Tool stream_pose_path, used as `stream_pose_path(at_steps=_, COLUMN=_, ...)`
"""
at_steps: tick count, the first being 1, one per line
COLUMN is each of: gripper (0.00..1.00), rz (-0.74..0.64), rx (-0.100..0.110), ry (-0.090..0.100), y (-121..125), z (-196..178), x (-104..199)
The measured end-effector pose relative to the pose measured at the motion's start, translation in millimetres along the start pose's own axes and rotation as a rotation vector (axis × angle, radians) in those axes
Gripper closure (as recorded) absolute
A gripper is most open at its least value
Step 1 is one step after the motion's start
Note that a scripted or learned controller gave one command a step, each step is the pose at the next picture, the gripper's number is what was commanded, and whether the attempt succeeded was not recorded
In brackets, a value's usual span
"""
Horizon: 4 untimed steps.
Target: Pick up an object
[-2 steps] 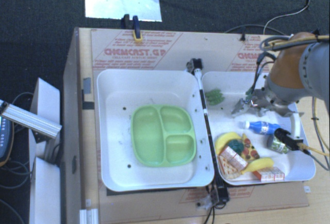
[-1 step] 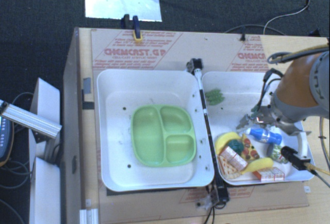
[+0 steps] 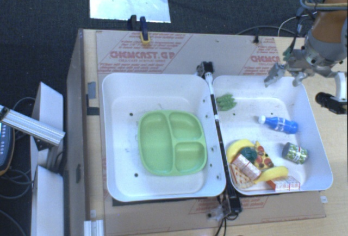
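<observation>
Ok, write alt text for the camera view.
The gripper, open and holding nothing, hangs over the right bin's far edge. That bin holds a blue bottle, can, bananas and other small items; the left bin holds a green tray.

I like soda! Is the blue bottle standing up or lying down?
Lying down. The blue bottle rests on its side in the right bin, cap pointing left.

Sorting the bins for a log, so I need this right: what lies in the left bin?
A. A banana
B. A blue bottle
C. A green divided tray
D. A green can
C: the green divided tray lies alone in the left bin, while the blue bottle, banana and green can lie in the right bin.
</observation>
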<state>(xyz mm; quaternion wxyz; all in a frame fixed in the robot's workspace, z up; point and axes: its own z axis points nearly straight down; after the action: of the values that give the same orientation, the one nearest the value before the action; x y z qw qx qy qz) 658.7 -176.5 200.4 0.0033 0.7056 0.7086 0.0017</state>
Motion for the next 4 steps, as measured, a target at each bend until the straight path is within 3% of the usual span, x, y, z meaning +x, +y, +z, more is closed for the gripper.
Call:
stream_pose_path(at_steps=1, gripper=0.00, rz=0.003, rx=0.006, ry=0.001, y=-42, z=116, x=-24)
stream_pose_path(at_steps=2, gripper=0.00, rz=0.004, rx=0.006, ry=0.002, y=-84, z=115, x=-6)
stream_pose_path(at_steps=3, gripper=0.00, rz=0.004, rx=0.006, ry=0.001, y=-136, z=115, x=-30)
stream_pose_path(at_steps=4, gripper=0.00, rz=0.001, rx=0.001, ry=0.000, y=-102, z=-99, x=-26)
